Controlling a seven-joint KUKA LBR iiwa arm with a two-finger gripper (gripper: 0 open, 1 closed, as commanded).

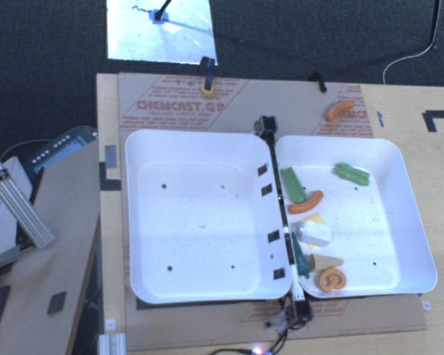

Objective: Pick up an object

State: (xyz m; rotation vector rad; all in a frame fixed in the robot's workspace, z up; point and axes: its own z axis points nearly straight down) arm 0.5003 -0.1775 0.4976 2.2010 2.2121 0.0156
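So, left bin point(200, 213): white floor with a few dark dots. Your picks are all on the other side.
Divider point(275, 205): the two bin walls meet here, with black clips along the seam. Anything tight against it leaves little room on that side.
Green stick point(292, 183): lies near the divider in the right bin point(411, 220), with the orange sausage point(305, 202) touching its lower end. Crowded, so it's a poor first pick in my view.
White block point(314, 234): sits just below the sausage, partly on a yellow slice point(320, 218). Stacked, so it probably shifts if nudged.
Cone point(324, 262): on its side near the bin's lower left corner, with the orange ring point(331, 279) just below it. Both look hemmed in by the walls.
Green bumpy piece point(352, 173): alone in the upper part of the right bin, well apart from the cluster. Open floor all round, so it's your best target, I'd say.
Stray sausage point(340, 109): on the board outside the bins; ignore it.
Jaws: you can't tell their state from this view.
Task status: nothing lifted; every object rests on a surface.
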